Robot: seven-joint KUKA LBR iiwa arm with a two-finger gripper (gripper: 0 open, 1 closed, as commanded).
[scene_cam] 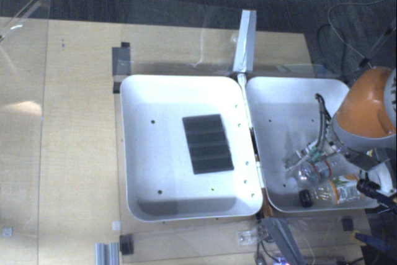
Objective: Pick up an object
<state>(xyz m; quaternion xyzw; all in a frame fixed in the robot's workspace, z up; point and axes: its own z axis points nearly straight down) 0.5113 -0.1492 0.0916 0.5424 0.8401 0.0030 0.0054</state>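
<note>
A clear plastic bottle [327,192] with a black cap and an orange label lies on its side near the front edge of the right bin [279,108]. My gripper [308,162] reaches down into that bin from the right, just above and behind the bottle, amid shiny metal parts and cables. The arm's orange band [366,110] hangs over the bin's right side and hides that part of it. Whether the gripper touches the bottle cannot be made out. A flat black ridged pad [208,143] lies in the middle of the left bin [142,102].
A grey metal post [245,40] stands upright behind the seam between the two bins. Clear plastic sheeting covers the wooden bench [62,133] to the left. Cables run along the right side, behind the arm.
</note>
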